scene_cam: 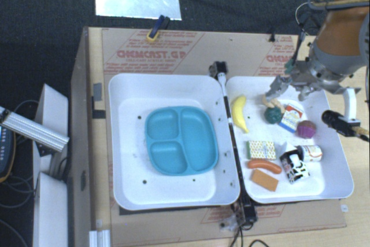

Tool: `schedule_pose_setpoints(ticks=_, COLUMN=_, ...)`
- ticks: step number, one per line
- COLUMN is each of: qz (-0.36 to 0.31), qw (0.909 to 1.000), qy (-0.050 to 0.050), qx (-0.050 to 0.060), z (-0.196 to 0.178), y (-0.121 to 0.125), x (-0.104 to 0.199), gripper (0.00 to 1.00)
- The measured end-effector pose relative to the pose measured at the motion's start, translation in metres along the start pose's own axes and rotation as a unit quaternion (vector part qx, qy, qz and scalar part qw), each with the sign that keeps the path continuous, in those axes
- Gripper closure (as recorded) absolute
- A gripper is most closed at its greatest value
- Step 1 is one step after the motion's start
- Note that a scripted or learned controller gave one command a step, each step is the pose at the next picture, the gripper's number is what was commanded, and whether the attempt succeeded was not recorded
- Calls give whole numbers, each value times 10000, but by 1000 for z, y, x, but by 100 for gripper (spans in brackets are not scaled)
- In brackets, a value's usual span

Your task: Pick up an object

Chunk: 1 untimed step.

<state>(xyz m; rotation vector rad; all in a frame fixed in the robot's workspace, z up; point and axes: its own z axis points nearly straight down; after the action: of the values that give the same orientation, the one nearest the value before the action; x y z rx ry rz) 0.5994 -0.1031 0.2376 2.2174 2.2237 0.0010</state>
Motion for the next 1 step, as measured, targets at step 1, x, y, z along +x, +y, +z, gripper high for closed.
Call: schedule_pose_setpoints(ticks=1, qz=9, qw=10000, qy=5, qx=20, z=125, y=-59, x=4, gripper=0)
